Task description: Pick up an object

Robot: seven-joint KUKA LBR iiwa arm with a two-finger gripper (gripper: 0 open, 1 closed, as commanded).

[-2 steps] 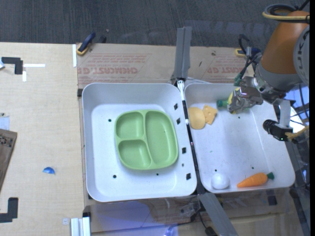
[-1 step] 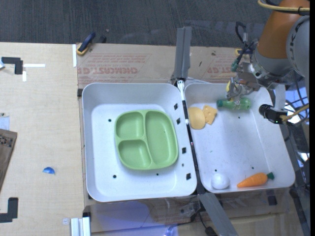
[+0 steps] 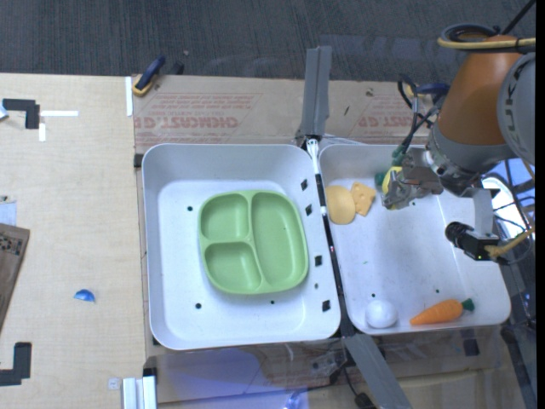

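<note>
The gripper point(image 3: 397, 196) is being held low over the upper part of the right bin point(image 3: 409, 254), just beside a yellow lump point(image 3: 341, 204) and a paler yellow piece point(image 3: 364, 198) that is touching it. Whether the gripper is spread or closed cannot be told, since its tip is being hidden by its own dark body, and nothing is being seen pinched in it.

The two yellow things are being judged the likeliest target. Together they are lying side by side across the bin, so their shared long axis is running roughly left to right; the lump itself is nearly round and is pointing no clear way. A small yellow-green scrap point(image 3: 390, 177) is lying right against the gripper.

Several risks are being raised here. A round lump may be squeezed out sideways and rolled toward the bin's wall. Both pieces may be caught at once, or only nudged apart.

The carrot point(image 3: 438, 312) is lying well apart, near the lower edge, with its tip pointing left and its green end right.
</note>
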